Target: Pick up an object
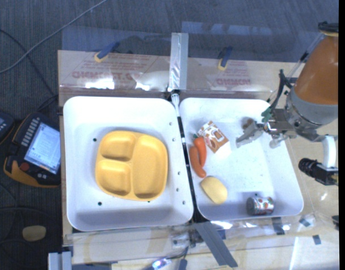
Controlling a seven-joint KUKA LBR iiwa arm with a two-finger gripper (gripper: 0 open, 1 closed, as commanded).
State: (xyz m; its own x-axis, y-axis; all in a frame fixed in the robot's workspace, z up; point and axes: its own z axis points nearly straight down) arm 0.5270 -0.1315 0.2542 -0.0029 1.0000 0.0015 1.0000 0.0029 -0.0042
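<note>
Arm (318,72) — cropped (right edge).

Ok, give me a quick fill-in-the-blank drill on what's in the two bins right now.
1. The yellow divided plate lies in the ____ bin of the view.
2. The carrot lies beside the right bin's ____ wall, next to the small snack box.
3. The can lies on its side near the right bin's ____ edge.
4. The gripper hangs over the ____ bin.

Missing words: left; left; front; right
</note>
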